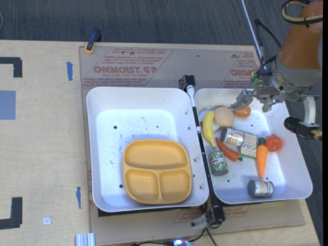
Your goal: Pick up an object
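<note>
My gripper (253, 104) hangs over the far part of the right bin (302, 181), its fingers spread open. A small orange piece (243, 112) lies just below the left fingertip (239, 104), not between the fingers. Close by in the bin are a beige round piece (224, 117) and a yellow banana (208, 128). Farther forward lie a small can on its side (233, 137), a red chili (227, 150), a green-labelled can (218, 163), a carrot (261, 159), a red tomato (274, 143) and a grey can (261, 188).
The left bin (102, 117) holds a yellow divided plate (157, 170) at its near side. A black clamp (187, 81) sits at the far end of the wall between the bins. Cardboard (133, 65) lies under both bins.
</note>
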You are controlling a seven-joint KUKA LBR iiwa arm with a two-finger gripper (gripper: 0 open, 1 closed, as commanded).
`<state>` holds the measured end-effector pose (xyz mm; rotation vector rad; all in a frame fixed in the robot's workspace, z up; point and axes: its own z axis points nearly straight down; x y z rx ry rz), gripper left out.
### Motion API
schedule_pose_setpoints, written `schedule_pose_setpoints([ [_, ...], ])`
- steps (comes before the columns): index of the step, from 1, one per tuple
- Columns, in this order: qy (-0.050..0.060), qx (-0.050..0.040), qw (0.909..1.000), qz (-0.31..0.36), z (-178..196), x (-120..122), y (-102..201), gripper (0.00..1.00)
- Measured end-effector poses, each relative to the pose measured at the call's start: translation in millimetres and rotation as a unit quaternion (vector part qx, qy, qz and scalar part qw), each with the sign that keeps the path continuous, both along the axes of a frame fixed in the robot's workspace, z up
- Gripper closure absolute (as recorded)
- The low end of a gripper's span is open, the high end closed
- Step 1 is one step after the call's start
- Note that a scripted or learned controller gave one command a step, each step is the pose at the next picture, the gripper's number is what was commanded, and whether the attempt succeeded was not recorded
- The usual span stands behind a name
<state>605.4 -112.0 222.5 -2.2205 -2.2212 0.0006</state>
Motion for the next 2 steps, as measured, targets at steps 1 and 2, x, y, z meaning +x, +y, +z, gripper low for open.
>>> schedule_pose_setpoints([
  [1, 0.001, 0.0001, 1.0, 0.0, -111, 22, -9, 0.0],
  [2, -0.006, -0.0022, 1.0, -0.001, -133, 7, 16, 0.0],
])
